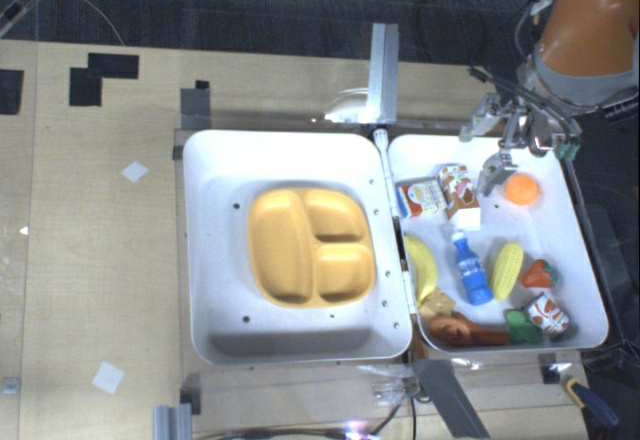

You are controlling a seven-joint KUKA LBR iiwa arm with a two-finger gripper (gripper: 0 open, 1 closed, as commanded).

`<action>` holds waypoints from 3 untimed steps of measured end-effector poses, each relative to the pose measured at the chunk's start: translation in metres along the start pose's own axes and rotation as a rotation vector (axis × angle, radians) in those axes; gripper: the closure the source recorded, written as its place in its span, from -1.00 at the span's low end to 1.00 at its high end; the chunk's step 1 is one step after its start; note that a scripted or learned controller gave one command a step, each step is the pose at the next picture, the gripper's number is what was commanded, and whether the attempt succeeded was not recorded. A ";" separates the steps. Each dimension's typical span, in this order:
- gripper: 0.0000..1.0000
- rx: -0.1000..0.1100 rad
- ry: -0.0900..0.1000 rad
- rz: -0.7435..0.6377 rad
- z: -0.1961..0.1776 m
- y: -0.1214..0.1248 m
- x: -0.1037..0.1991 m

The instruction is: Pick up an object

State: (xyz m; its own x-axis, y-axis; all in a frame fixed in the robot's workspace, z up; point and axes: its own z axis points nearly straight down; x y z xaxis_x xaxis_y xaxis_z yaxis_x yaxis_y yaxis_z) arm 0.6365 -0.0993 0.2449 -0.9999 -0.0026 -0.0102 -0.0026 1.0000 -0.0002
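The gripper [497, 166] hangs low over the back of the right bin [590, 258], nothing between its fingers (open or closed cannot be told). It should drop squarely onto one item, perhaps the orange ball [522, 190] just beside it. Counted: two bins, one yellow tray [310, 245], one blue bottle [470, 270], one corn cob [507, 269], one banana [422, 266].

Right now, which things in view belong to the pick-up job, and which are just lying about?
Belong to the job:
gripper above the right bin
orange ball
blue bottle
corn cob
banana
snack packets

Lying about:
yellow divided tray in the left bin
black patches on the bench
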 end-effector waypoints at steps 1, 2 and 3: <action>-1.00 0.002 0.004 0.083 0.054 -0.096 0.018; -1.00 0.003 -0.005 -0.006 0.155 -0.107 0.048; -1.00 0.003 -0.004 0.275 0.155 -0.106 0.076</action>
State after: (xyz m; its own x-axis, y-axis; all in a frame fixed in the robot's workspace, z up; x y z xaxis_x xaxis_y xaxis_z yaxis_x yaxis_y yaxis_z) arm 0.5622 -0.2059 0.0891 -0.9631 0.2687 -0.0138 0.2687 0.9632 0.0002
